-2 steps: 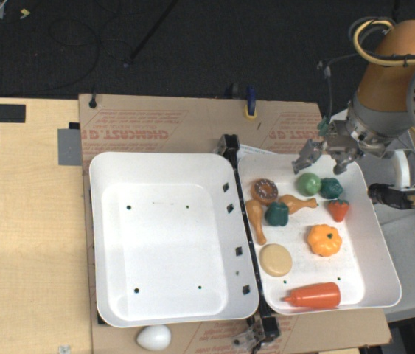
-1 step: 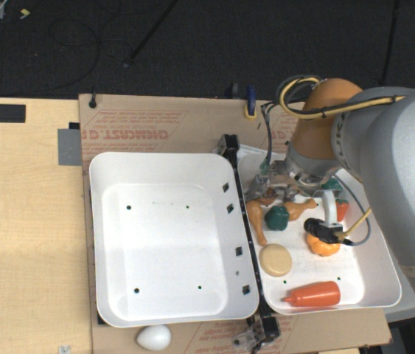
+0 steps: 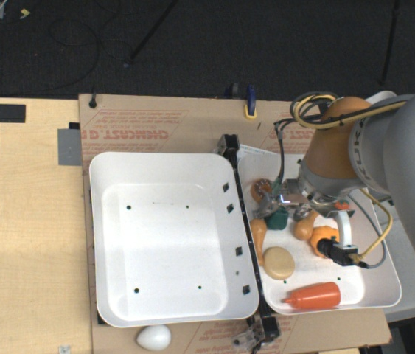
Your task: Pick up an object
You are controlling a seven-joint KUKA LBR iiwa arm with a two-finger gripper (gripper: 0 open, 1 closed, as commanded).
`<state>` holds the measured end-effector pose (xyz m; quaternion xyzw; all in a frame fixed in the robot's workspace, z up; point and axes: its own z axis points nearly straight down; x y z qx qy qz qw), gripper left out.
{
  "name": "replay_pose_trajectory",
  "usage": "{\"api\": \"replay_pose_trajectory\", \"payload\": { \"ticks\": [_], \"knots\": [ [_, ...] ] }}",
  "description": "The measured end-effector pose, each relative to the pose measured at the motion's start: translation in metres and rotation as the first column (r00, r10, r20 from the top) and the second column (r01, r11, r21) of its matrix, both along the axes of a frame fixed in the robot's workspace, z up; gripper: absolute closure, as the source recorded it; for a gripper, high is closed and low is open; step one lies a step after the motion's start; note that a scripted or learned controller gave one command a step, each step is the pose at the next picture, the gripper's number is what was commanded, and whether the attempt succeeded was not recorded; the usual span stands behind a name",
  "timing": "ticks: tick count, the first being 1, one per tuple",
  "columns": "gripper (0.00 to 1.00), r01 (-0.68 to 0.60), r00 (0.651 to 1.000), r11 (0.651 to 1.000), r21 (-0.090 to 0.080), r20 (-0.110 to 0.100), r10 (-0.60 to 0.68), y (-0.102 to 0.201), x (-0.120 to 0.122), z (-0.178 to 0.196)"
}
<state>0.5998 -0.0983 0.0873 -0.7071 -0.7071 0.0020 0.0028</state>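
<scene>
The grey arm with its orange band (image 3: pixel 340 150) reaches down into the right-hand shallow white plastic bin (image 3: pixel 384 290), and its gripper (image 3: pixel 290 206) sits low among the cluster of small things there; whether it is spread or pressed together I cannot tell, since the wrist hides it. Well to the gripper's left lies the larger left-hand white bin (image 3: pixel 119 198), resting like the other on the pale wooden counter (image 3: pixel 23 234). Below the gripper and a little to its right lies a long red-orange bottle-shaped plastic object (image 3: pixel 314 295), well apart from it. Nearer, just below, is a round tan disc like a biscuit (image 3: pixel 278 262). An orange rounded piece (image 3: pixel 323 236) sits to the gripper's lower right, beside a smaller tan-orange lump (image 3: pixel 304 228). A dark green small object (image 3: pixel 276 218) lies touching or just beside the gripper, the likeliest thing to pick. A white egg-shaped object (image 3: pixel 153 337) lies outside the bins, far to the lower left. The risk, as I judge it, is crowding: closing here could catch two things at once or nudge the green one aside, so it slips free on lifting.
</scene>
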Motion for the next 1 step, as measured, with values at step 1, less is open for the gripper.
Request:
{"api": "replay_pose_trajectory", "payload": {
  "ticks": [1],
  "knots": [
    [1.0, 0.005, 1.0, 1.0, 0.0, 0.003, -0.005, -0.0018, 0.0021, 0.0108]
  ]
}}
